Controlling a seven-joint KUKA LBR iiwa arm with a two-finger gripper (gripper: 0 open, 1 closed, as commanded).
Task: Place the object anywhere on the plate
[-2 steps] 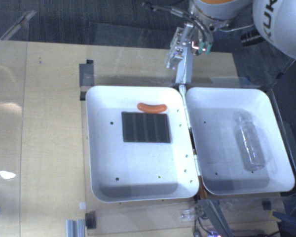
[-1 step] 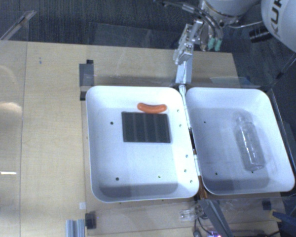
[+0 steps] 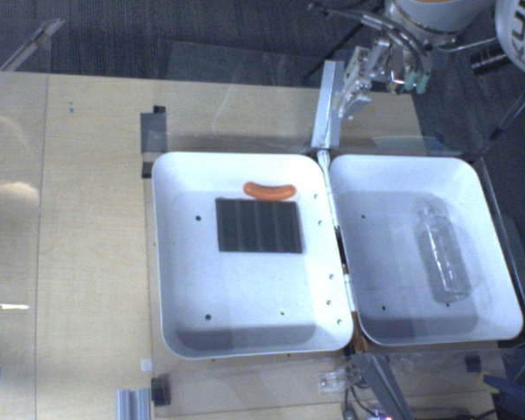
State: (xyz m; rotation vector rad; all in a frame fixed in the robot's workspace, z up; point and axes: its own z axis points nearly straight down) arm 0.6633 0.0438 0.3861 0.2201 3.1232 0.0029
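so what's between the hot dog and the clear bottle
In the camera view, between the hot dog and the clear bottle lie bare white bin floor and the two bins' adjoining rims. The dark plate sits just below the hot dog, off that line.

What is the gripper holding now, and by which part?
Nothing. The gripper hangs above the bench, behind the bins; the sausage lies beside the plate.

two white bins sit side by side on the table. in the left bin a dark ridged plate lies flat near the middle, and an orange sausage lies just beyond its far edge, close to it, on the bin floor. in the right bin a clear plastic bottle lies on its side. the gripper hangs above the table behind the bins, near where they meet.
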